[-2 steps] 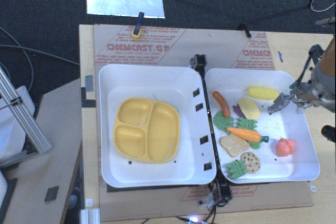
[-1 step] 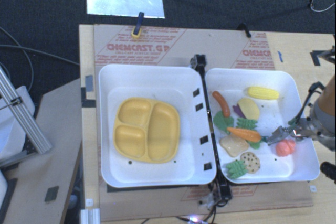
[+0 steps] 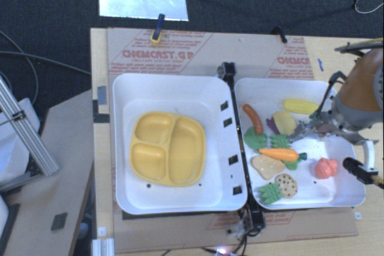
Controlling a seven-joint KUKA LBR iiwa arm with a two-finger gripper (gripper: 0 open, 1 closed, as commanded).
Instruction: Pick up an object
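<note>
White plastic bins sit side by side on the worktop [image 3: 198,48]. The left bin [image 3: 123,129] holds a yellow divided plate [image 3: 169,148]. The right bin [image 3: 345,189] holds toy food: a red sausage [image 3: 253,118] running from upper left to lower right, a corn cob [image 3: 300,107] lying nearly level near the far wall, a yellow-and-purple piece [image 3: 282,123], green leaves [image 3: 257,140], a carrot [image 3: 281,154] with its long axis roughly left-right, tip to the left and green top to the right, a bread slice [image 3: 267,166], a cookie [image 3: 287,186] beside a green pineapple-like piece [image 3: 271,193], and a pink lump [image 3: 326,168] near the right wall. The grey and orange arm [image 3: 360,90] reaches in from the right. Its end effector [image 3: 302,130] hangs low over the right bin, just above the carrot and beside the yellow-and-purple piece; its spread cannot be made out, and nothing shows gripped.
</note>
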